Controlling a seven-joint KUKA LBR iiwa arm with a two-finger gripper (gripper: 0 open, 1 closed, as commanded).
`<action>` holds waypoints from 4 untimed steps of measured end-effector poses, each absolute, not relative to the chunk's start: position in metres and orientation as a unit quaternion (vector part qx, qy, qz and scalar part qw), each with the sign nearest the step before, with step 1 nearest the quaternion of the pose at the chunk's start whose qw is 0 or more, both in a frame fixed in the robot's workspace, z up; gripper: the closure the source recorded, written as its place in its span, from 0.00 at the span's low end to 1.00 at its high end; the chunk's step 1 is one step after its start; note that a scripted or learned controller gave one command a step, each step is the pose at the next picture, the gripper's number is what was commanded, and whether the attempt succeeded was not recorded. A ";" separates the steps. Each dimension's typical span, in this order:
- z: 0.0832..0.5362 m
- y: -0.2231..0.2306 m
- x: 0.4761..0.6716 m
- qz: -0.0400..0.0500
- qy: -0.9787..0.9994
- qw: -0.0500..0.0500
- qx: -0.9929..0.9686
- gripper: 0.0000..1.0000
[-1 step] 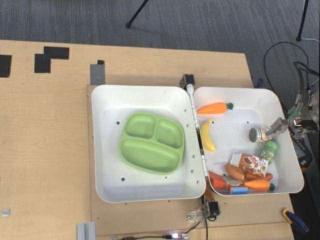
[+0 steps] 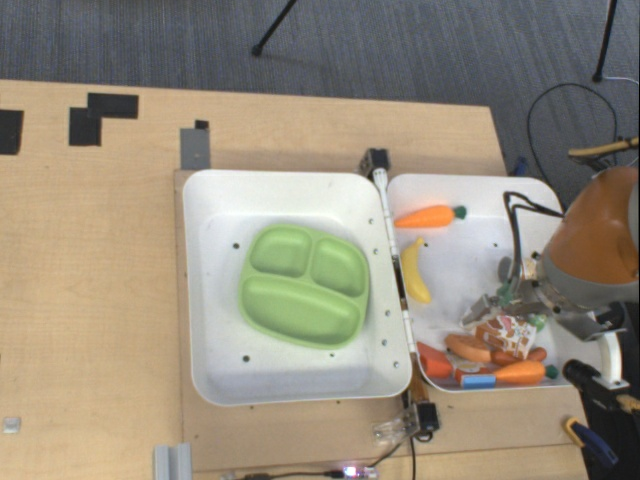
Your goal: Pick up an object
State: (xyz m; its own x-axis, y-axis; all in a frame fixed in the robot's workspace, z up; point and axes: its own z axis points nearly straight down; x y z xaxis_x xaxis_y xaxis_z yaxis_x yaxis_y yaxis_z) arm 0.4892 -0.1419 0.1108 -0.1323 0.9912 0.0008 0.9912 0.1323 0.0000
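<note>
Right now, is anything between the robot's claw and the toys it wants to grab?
Nothing visible. The gripper hangs right over the toy pile in the right bin; the banana and carrot lie off to the side.

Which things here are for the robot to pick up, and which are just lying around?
For the picking job:
- tool, low over the pile in the right bin
- carrot
- banana
- pile of toy food at that bin's near edge

Just lying about:
- green divided plate in the left bin
- black tape marks on the bench
- tripod legs on the floor
</note>
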 end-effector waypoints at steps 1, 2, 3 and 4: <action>0.087 -0.132 0.489 -0.001 -0.849 -0.004 -0.528 0.00; 0.088 -0.115 0.491 -0.001 -0.915 -0.007 -0.404 0.00; 0.088 -0.090 0.509 0.000 -0.937 -0.005 -0.349 0.00; 0.088 -0.090 0.509 0.000 -0.937 -0.005 -0.349 0.00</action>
